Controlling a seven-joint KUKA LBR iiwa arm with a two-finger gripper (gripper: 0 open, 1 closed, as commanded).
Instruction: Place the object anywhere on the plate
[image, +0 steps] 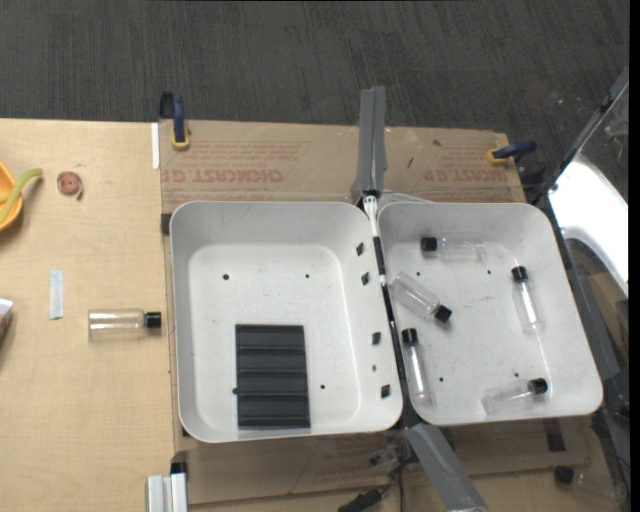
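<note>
In the camera view, a black ribbed rectangular plate (271, 376) lay flat on the floor of the left shallow white bin (180, 300), close to that bin's near wall. Nothing rested on the plate.

Five clear plastic vials with black caps lay well to the right of the plate, all on their sides in the right shallow white bin (575, 330). The vial nearest the plate (415, 368) lay just beyond the divide between the bins, cap pointing away from the camera. A second vial (418, 297) lay slantwise, farther back from the plate. A third vial (458, 247) lay farthest back. A fourth vial (525, 300) and a fifth vial (510, 397) lay farthest to the right of the plate.

A sixth clear vial (120, 321) lay on the wooden tabletop (80, 420), to the left of the plate and outside the bins. A small reddish disc (68, 182) sat far behind and left of the plate. A brown cardboard sheet (270, 165) showed behind the plate, under the bins.

How far the end effector was open, and whether it had hold of anything, could not be told.
</note>
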